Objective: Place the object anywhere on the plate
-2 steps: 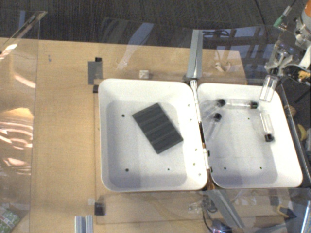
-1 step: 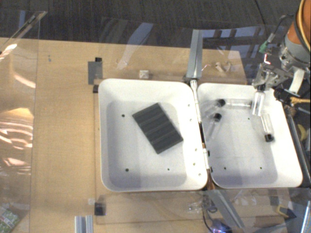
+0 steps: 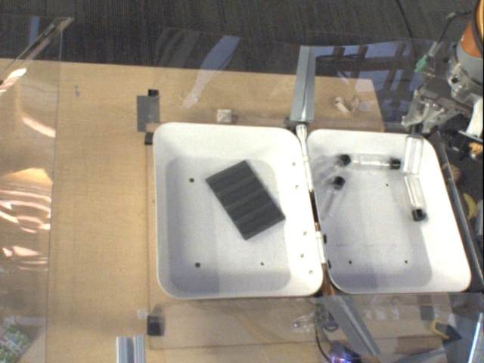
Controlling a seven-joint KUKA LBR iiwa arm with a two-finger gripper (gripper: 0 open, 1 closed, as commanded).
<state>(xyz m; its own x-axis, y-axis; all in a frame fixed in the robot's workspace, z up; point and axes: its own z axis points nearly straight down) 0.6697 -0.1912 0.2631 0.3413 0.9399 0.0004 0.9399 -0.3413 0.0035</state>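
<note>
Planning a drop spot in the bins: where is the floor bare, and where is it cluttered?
Left bin: bare floor all round the dark ribbed plate, widest between the plate and the bin's left and near walls. Right bin: its near half is bare. Its far half is crowded with clear tubes, black-capped, lying along the far and right walls. The tool hangs at the far right corner.

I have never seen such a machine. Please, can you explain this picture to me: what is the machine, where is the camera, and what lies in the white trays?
One camera looks down at a slant on a wooden bench. Two shallow white bins sit side by side. The left bin holds a dark ribbed rectangular plate, lying flat and turned at an angle. The right bin holds several clear tubes with black caps. The robot arm comes in at the upper right, above the far corner of the right bin; its gripper is a blurred metal part there. Nothing can be seen held in it.
</note>
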